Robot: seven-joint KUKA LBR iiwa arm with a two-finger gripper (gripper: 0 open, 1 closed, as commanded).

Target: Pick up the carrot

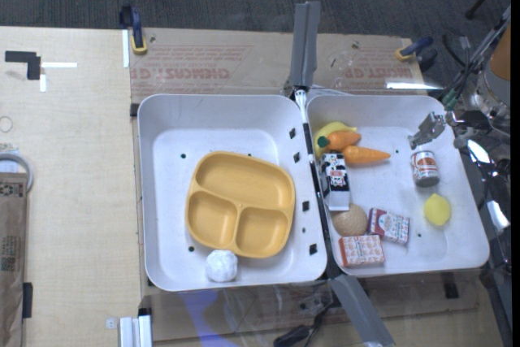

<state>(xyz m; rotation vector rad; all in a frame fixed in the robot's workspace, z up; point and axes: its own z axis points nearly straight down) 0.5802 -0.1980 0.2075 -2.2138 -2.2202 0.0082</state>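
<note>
The orange carrot [366, 155] lies on its side in the upper left part of the right bin [455, 256], its tip pointing right. Touching it at the upper left are a yellow banana [335, 128] and a shorter orange piece with a green top [338, 140]. My gripper [424, 131] hangs over the bin's upper right part, well to the right of the carrot and just above a small can [424, 167]. Nothing shows between its fingers.
The right bin also holds a milk carton [335, 175], a tan round item [350, 219], two red boxes [361, 250] [389, 225] and a lemon [437, 210]. The left bin [158, 199] holds a yellow divided plate [240, 204] and a white ball [221, 265].
</note>
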